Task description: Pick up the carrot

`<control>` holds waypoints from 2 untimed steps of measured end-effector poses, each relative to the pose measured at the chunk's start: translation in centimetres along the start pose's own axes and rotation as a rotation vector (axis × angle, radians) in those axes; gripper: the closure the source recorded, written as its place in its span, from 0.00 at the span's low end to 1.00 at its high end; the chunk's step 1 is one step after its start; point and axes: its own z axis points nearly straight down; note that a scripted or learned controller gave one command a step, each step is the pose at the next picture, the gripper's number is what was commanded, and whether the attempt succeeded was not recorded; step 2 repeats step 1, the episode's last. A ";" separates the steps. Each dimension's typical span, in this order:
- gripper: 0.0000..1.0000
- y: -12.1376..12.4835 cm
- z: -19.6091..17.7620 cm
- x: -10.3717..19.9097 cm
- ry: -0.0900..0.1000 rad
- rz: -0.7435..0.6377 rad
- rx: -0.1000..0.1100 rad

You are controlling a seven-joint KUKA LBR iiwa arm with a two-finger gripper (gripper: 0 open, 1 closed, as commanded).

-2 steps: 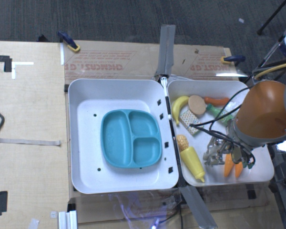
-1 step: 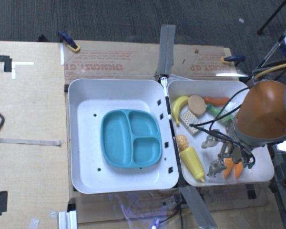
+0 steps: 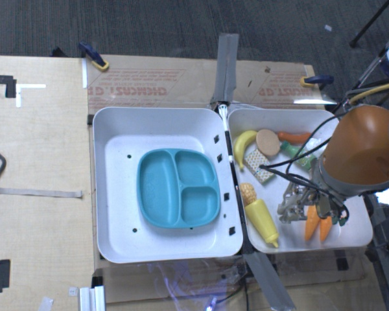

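Looking down, camera view: we see two white bins side by side on the worktop (image 3: 39, 173), the arm reaching in from the right.
Left bin (image 3: 110, 238): it holds a teal divided plate (image 3: 179, 188), well apart from the action.
Right bin (image 3: 356, 238): it holds a banana (image 3: 242, 146), a corn cob (image 3: 262, 220), a tan round piece (image 3: 268, 142) and an orange-and-green item (image 3: 293, 137) near the far wall.
Carrot (image 3: 311, 224): it lies near the front right of the right bin, an orange body just below the metal of the end effector; a second orange piece (image 3: 325, 228) sits touching or just beside it, and we cannot tell whether the two are one thing.
End effector (image 3: 305, 206): it hangs low over the carrot's upper end, under the orange band (image 3: 363, 144); we cannot tell whether it is released or clenched, since cables and the wrist hide the tips.
Step in hand, our judgement: we are closing in for the grasp.
Doing it well: we should centre across the carrot's narrow width, stay clear of the corn cob and bin wall, and lift straight.
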 end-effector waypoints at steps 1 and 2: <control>0.00 0.0 0.0 0.0 0.000 0.000 0.000; 0.00 0.0 0.0 0.0 0.000 0.000 0.000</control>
